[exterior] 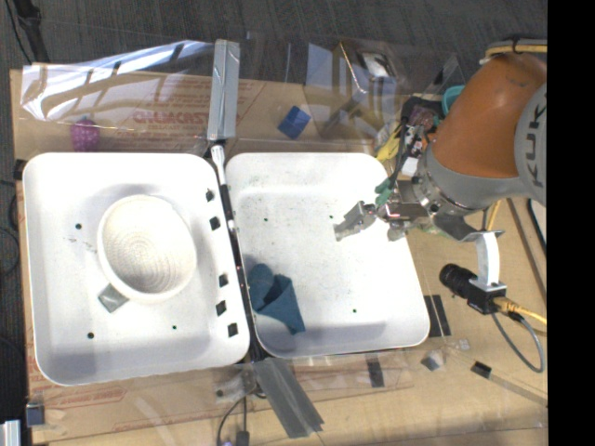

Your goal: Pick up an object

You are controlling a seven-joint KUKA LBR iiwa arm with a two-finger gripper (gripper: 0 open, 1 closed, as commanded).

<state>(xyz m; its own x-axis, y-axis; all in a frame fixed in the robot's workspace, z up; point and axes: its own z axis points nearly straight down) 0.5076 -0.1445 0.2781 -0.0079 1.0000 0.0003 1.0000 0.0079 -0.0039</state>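
— Saw the claw (357, 221)?
— Yes. Hung over the right bin (400, 282). Could not tell if apart or together.
— And closest to the claw?
— Found a crumpled blue cloth (275, 298), down and left of the claw, in the same bin, by its left wall. Well apart from the claw.
— Farther off?
— Spotted a blue block (295, 121) up and left, outside the bins. Then, far left, saw a white bowl (147, 246) in the left bin (56, 342), with a small grey bit (112, 297) just beside it. Farthest left, saw a purple thing (85, 136).
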